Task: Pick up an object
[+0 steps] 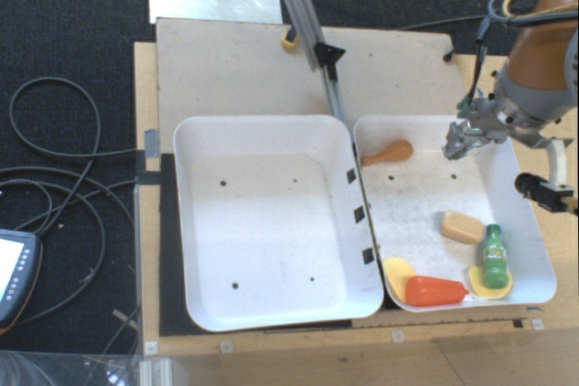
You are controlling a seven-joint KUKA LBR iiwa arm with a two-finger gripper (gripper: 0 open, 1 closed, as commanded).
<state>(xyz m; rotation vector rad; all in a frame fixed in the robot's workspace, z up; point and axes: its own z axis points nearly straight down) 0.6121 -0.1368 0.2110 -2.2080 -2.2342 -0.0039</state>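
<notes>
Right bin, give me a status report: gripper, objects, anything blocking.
Gripper over right bin, far end, nothing seen in it. Drumstick-shaped piece nearest, by the divider. Tan block, green bottle, orange piece at near end. Nothing in the way.

Robotics lab: plywood bench (235, 68) with two shallow white plastic bins (262, 131) on dark carpet, loose black cables (54, 149) left, teach pendant (14, 271) lower left.

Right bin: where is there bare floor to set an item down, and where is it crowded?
The right bin has bare floor in the middle, between the brown drumstick at the far side and the tan block. The near edge is crowded: yellow piece, orange carrot, green bottle. The gripper is above the far right.
</notes>
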